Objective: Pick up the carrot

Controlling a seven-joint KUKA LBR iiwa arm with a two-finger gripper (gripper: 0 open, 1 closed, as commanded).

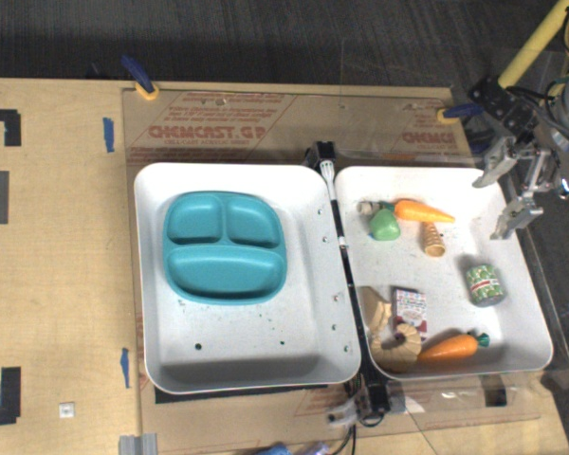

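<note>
A wooden bench (57, 282) holds two shallow white bins side by side. The left bin (299, 349) contains a teal divided plate (226, 246) set toward its far left. The right bin (536, 335) holds several small toy foods. At its far side an orange carrot (422, 212) lies flat, tip pointing right, touching a green pear-like piece (385, 225) on its left, with a small tan cone (434, 239) just near of it. A green round packet (485, 283) sits by the right wall. In the near corner a second carrot (452, 347) with a green top lies against a heap of pale pieces and a small printed box (409, 308). The gripper (517, 192) hovers at the bin's far right edge, apart from both carrots, fingers spread and holding nothing.
</note>
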